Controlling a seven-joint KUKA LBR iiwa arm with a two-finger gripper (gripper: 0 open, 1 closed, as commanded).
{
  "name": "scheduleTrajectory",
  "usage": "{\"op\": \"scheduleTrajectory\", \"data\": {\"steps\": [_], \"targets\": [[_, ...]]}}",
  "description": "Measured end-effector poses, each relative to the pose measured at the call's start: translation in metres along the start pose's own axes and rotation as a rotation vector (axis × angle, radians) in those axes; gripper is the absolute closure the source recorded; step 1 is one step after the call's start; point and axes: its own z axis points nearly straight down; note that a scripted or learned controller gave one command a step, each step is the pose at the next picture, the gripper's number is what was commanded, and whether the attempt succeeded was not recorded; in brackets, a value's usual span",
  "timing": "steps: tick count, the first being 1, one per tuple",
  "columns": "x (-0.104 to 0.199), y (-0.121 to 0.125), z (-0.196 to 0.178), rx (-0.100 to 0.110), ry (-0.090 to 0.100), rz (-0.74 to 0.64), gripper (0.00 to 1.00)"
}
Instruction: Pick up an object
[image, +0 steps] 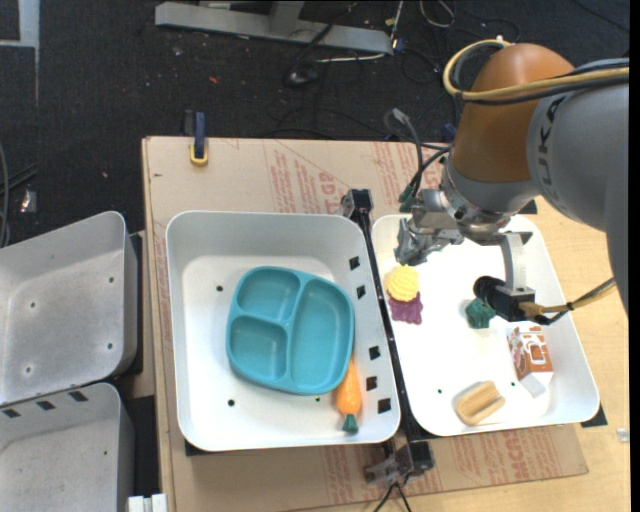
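My gripper (412, 250) hangs over the far left part of the right bin (565, 400), just above a yellow ridged toy (402, 283) that rests on a purple piece (407, 308). A dark green toy (480, 315) lies in the middle of that bin. Near its right wall lies a small orange and white carton (529, 355), and a tan bread roll (478, 402) sits at the front. In the left bin (195, 240) are a teal divided plate (291, 328) and an orange carrot (349, 396) at the plate's front right corner.
A black divider strip (375, 300) runs between the two bins. A yellow clamp (199, 150) sits at the bench's far left corner. Grey metal trays (60, 300) lie to the left of the bench. Cables hang from the arm over the right bin.
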Motion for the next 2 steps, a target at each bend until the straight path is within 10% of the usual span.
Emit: {"op": "scheduleTrajectory", "data": {"steps": [2], "targets": [[0.111,-0.028,0.020,0.001,-0.001,0.001,1.00]]}}
